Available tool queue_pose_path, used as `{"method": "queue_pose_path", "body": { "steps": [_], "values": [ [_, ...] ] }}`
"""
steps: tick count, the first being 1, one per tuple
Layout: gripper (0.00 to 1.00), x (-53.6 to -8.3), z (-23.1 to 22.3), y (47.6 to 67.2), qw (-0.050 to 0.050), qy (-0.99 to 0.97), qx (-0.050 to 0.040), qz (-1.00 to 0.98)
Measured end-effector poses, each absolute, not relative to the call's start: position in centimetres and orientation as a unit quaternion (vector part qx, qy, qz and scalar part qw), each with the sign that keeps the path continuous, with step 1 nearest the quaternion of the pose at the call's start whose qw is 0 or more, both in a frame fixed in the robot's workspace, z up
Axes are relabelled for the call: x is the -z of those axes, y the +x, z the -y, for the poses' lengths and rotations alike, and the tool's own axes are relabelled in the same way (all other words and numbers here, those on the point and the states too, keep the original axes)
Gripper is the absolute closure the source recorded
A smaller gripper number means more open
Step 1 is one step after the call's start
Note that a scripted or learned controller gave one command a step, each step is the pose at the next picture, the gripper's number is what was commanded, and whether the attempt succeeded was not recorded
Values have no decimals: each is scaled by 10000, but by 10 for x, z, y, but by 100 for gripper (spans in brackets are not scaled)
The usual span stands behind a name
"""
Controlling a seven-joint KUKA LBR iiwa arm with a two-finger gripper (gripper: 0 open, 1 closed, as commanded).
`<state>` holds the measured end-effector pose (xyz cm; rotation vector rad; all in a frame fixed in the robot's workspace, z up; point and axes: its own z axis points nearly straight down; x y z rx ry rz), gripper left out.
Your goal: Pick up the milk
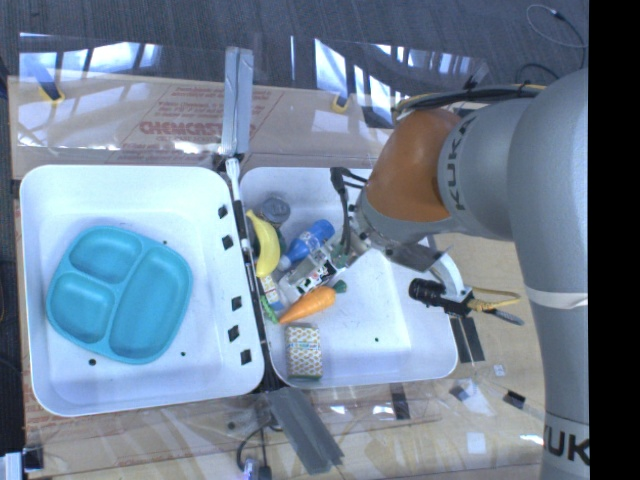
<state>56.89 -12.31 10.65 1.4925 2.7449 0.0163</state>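
I see the gripper [335, 261] down in the right bin [400, 343] over the milk carton [308, 273], beside the carrot [306, 305]; I cannot tell its state.

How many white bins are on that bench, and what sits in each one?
2. The left bin holds a blue divided plate. The right bin holds a banana, a carrot, a bottle and more; the arm may hide others.
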Motion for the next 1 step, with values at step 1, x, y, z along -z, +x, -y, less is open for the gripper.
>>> {"method": "queue_pose_path", "body": {
  "steps": [1],
  "values": [
    [100,-122,129,575,248,4775,-46,-8783]
  ]
}}
